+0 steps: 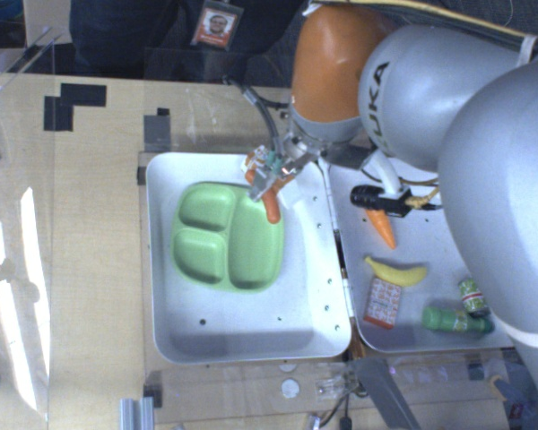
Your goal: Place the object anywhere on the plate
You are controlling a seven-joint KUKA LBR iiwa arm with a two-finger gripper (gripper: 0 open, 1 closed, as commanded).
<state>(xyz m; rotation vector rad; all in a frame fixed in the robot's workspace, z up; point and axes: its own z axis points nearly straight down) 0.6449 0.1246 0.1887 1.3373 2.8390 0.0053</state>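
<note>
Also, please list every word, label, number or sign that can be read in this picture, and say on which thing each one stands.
"KUKA": partly visible black letters on the grey arm.
Badge at the top edge: a small photo, its text too small to read.
Red and white packet in the right bin: print too blurred to read.
Green bottle: no readable label.

A pale wooden bench (72,267) with black tape marks (72,101) under bright glare.
</note>
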